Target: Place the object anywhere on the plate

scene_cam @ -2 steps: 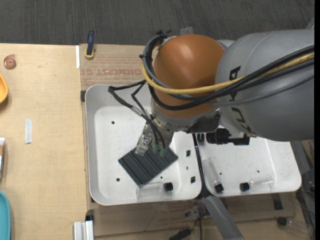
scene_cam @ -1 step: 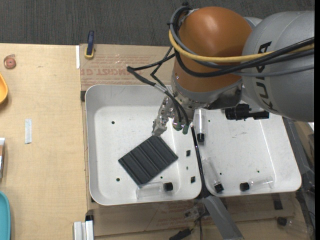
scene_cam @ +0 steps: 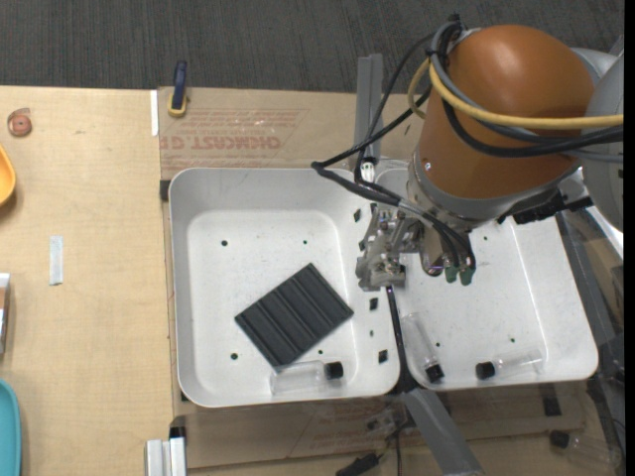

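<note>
Camera view, looking down on the tabletop [scene_cam: 79, 266], finds my fingers [scene_cam: 382, 266] hanging over the seam where the two white bins meet, under my orange band [scene_cam: 496, 107] and a tangle of cables [scene_cam: 446, 256]; whether they are open or closed I cannot tell, since the wrist metalwork hides them. Nearest, down and to the left of my fingers, the dark ribbed plate [scene_cam: 295, 314] lies flat and turned at an angle on the floor of the left bin [scene_cam: 198, 216], apart from me. To my other side sits the right bin [scene_cam: 536, 305]. Farther off beyond the bins, brown cardboard [scene_cam: 248, 132] lies flat with a blue clamp [scene_cam: 180, 75] at its far corner.
</note>
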You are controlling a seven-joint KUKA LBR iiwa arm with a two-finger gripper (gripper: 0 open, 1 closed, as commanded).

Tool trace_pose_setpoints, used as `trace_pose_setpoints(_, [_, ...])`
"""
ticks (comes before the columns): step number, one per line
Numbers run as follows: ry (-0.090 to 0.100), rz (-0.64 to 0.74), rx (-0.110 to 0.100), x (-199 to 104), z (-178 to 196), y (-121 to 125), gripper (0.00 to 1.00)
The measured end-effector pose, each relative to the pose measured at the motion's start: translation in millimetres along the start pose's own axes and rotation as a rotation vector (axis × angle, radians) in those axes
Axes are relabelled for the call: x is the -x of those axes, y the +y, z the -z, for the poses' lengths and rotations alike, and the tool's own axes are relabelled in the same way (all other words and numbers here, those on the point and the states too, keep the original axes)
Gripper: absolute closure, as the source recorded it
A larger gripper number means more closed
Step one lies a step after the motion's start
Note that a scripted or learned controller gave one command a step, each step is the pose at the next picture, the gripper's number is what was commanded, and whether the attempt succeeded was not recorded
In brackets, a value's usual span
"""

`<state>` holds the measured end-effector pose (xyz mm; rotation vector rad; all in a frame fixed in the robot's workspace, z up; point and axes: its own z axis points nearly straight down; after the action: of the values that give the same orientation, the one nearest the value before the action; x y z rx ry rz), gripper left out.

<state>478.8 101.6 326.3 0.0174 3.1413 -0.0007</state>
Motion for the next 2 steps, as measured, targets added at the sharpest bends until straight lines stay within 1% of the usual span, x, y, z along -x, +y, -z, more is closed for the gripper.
trace_pose_setpoints(1, [-0.003,0.132,0.001,0.0,114.0,15.1,1.00])
trace_pose_setpoints(2, [-0.004,0.374,0.001,38.9,115.3,52.4,1.00])
